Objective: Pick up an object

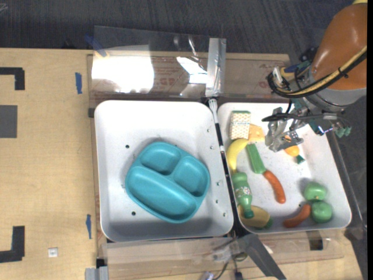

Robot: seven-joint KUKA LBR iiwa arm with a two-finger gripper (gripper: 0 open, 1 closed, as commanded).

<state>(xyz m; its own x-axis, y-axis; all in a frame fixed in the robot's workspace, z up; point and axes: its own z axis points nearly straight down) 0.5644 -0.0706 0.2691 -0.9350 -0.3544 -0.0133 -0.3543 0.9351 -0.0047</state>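
Note:
My gripper (pixel 283 136) hangs low over the upper middle of the right bin (pixel 341 182), below the orange wrist band. Just under its right side lies a small orange and yellow piece (pixel 293 152); I cannot tell whether the gripper touches it. To the gripper's left are a beige box (pixel 240 122), a yellow piece (pixel 255 133), a banana (pixel 233 152) and a green stick-shaped toy (pixel 254 158). An orange-red chili (pixel 275 186) lies below the gripper.
The left bin (pixel 111 127) holds a teal divided plate (pixel 168 181). Along the right bin's lower part lie a green bottle (pixel 242 192), an olive-yellow piece (pixel 257 216), a red chili (pixel 297 217) and two green fruits (pixel 315 191) (pixel 322 212).

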